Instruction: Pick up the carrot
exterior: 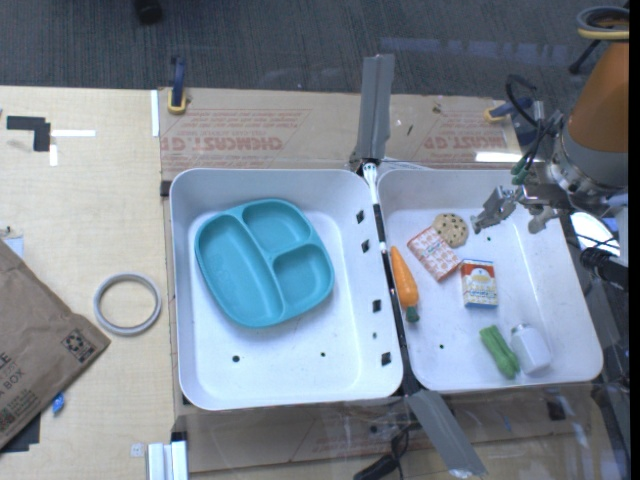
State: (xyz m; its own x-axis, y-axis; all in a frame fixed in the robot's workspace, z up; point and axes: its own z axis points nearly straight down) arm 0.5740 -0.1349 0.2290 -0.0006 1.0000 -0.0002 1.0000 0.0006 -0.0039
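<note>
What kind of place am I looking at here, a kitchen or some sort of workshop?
Most likely a robotics lab test bench, not a kitchen: a grey arm with an orange band reaches over two shallow white plastic bins holding toy food, like a small orange carrot, beside a turquoise divided plate.

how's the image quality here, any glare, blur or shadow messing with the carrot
Camera view: lighting is even and soft; the carrot reads sharp against the white right bin, with only a faint shadow beside it. The bin floors are bright but not blown out. The gripper looks slightly soft and small, so its detail is hard to read. The blue plate is crisp.
</note>
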